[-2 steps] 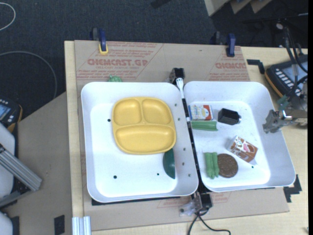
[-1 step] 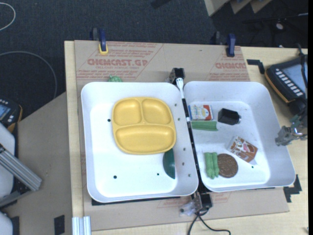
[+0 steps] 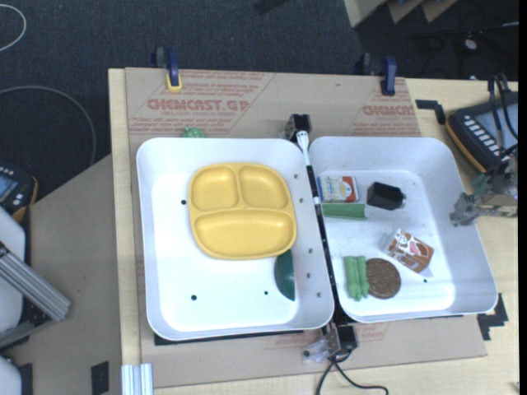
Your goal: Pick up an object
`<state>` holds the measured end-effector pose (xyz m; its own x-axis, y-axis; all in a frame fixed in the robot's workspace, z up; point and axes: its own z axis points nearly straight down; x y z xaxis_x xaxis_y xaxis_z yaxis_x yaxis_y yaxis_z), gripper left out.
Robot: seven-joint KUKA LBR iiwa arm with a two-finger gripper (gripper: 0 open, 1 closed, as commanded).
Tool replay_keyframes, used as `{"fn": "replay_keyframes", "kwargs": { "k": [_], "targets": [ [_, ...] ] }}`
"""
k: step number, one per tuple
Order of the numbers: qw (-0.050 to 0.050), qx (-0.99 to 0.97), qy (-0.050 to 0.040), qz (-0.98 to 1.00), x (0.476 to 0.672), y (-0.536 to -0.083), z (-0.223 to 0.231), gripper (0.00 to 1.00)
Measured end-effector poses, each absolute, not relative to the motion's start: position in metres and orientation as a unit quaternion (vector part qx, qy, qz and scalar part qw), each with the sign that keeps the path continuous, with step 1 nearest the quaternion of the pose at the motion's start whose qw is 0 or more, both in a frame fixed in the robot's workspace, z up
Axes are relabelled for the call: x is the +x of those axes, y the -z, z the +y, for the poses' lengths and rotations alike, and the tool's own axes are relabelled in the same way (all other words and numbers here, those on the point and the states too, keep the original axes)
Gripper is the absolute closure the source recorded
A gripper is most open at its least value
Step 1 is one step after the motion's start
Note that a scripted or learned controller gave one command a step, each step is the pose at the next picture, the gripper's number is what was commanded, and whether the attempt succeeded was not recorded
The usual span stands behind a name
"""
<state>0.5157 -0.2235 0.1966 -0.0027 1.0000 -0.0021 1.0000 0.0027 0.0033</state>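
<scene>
Hand [image 3: 468,211] hangs at right bin [image 3: 449,159] rim (finger state cannot be told); yellow tray [image 3: 242,211] sits in left bin [image 3: 160,245]; 6 small items right.

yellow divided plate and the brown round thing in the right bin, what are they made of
The yellow divided plate looks like moulded plastic: uniform colour, smooth rounded ridges, soft sheen. The brown round thing has a matte, speckled, rough-looking surface; it may be cork or a toy cookie or patty, but the view is too coarse to settle it.

Yellow 3-compartment tray [image 3: 243,211], flat, upright, L bin centre.
</scene>
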Motion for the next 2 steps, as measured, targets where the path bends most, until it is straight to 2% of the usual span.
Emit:
{"fn": "replay_keyframes", "kwargs": {
  "k": [1, 2],
  "targets": [
    [0.002, 0.706, -0.0006, 0.708, 0.569, -0.162, -0.223, 1.00],
    [0.005, 0.705, -0.0022, 0.709, 0.669, -0.106, -0.223, 1.00]
  ]
}}
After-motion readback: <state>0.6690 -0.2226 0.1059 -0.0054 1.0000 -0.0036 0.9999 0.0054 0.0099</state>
